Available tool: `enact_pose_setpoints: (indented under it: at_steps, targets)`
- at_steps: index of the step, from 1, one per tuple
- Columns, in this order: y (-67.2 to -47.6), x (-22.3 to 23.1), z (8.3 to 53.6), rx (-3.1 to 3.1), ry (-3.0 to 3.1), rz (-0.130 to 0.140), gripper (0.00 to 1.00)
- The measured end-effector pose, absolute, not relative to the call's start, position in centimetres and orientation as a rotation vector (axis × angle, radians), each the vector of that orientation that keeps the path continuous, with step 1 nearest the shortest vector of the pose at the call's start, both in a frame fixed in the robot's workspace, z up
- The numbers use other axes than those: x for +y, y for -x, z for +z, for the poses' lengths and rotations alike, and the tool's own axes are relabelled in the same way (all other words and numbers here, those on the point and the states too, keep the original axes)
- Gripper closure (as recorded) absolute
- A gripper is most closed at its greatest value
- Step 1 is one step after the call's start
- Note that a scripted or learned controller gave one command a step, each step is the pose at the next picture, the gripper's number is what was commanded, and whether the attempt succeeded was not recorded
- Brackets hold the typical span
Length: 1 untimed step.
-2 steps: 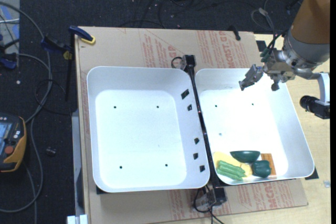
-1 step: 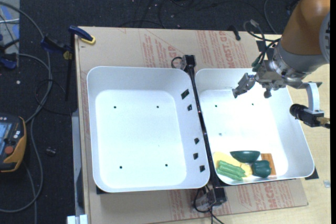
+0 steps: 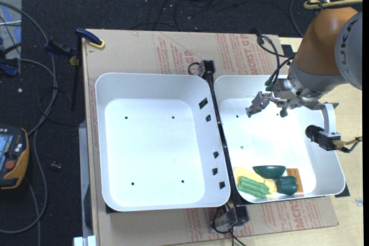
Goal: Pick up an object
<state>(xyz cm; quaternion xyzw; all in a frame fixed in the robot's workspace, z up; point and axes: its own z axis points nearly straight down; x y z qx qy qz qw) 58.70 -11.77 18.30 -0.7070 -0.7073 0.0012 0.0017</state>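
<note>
Several small objects lie bunched at the near edge of the right bin (image 3: 323, 150): a dark green bowl-shaped piece (image 3: 269, 170), a ridged light green piece (image 3: 253, 186), a teal piece (image 3: 287, 185), a yellow flat piece (image 3: 244, 173) and an orange-brown block (image 3: 294, 173). My gripper (image 3: 269, 109) hangs over the far half of the same bin, well behind the pile. It is open, its fingers spread, with nothing between them.
The left bin (image 3: 106, 141) sits beside the right one, with a black divider with clips (image 3: 216, 135) between them. A black part on a white bracket (image 3: 320, 134) hangs off the arm over the right bin. Cables and clamps lie beyond the bench.
</note>
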Motion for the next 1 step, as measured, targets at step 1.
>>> enact_pose_setpoints:
  at_steps: [1]
  targets:
    - [-58.31,-12.75,13.09,-2.218,2.220,0.004,0.00]
